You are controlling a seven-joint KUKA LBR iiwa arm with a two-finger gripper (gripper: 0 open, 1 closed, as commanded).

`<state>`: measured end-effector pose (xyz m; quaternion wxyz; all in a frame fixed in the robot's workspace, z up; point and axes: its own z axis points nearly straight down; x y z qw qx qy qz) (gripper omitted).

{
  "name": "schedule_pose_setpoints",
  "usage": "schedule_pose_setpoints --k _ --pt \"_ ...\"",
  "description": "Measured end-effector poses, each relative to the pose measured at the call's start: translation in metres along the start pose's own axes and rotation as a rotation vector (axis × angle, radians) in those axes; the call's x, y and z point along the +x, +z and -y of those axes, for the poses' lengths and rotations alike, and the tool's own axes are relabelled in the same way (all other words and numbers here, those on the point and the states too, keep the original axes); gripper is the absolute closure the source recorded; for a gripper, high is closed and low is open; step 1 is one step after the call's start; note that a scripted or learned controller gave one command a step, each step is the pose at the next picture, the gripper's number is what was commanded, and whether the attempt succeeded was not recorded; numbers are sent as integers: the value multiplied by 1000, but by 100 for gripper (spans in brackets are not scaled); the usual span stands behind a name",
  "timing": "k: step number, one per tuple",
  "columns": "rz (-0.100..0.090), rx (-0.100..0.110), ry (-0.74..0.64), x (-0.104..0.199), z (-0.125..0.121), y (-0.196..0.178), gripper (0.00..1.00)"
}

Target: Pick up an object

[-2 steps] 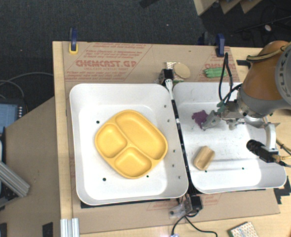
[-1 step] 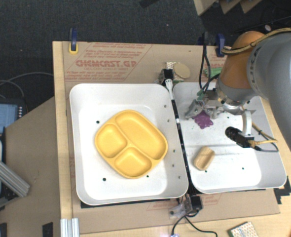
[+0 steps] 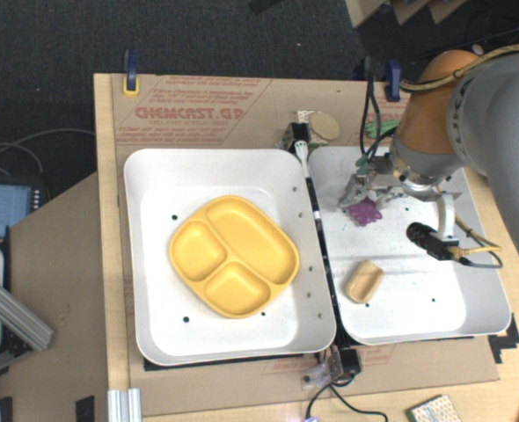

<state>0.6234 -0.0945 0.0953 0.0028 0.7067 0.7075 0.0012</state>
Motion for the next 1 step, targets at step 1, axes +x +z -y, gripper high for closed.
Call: schedule_pose_setpoints --k 1 --pt "-4 -1 -6 74 29 -95 100"
